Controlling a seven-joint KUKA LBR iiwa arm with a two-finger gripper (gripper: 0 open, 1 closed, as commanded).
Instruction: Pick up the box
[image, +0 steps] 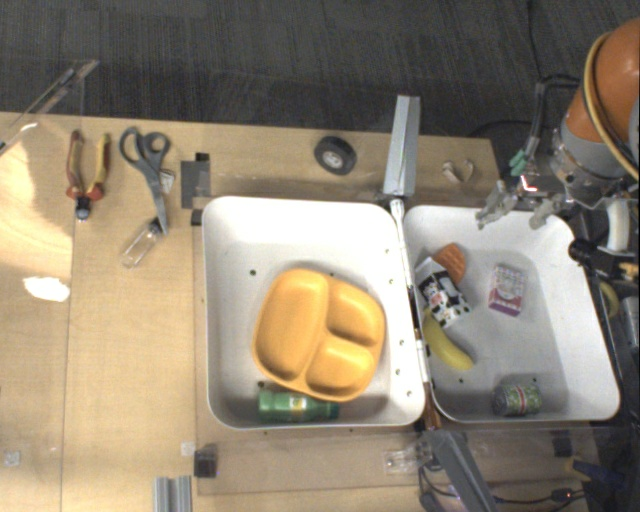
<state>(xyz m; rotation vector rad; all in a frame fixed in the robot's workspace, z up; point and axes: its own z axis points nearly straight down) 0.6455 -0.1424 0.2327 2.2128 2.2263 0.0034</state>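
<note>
Claw (518, 205) is seen over the far rim of the right bin (590, 330), hanging from the grey wrist with the orange band above. Two thin fingers (494, 208) are splayed apart, one to each side; nothing is caught between them.

Nearest below the claw, inside the same bin: a small box (507, 289) with purple and white print, lying flat on the bin floor, well clear of the fingertips and apart from the other items.

To the claw's lower left, by the bin's inner wall: an orange object (454, 261) touching a black-and-white patterned carton (442, 295). A banana (446, 346) is laid just beyond the carton, its upper end against it.

Farther down, near the bin's near rim: a round greenish can or jar (516, 397), on its side; label too blurred to be read.

Left of the claw, across the divider: the left bin (225, 300), in which a yellow divided tray (321, 333) is tilted over a green bottle (297, 405) lying along the near wall.

Beyond the bins, on the wooden bench (100, 380): a roll of black tape (335, 154) and a metal bar (402, 145) at the far edge. Farthest from the claw: scissors (148, 165) and red-handled pliers (86, 172) at the far left.
</note>
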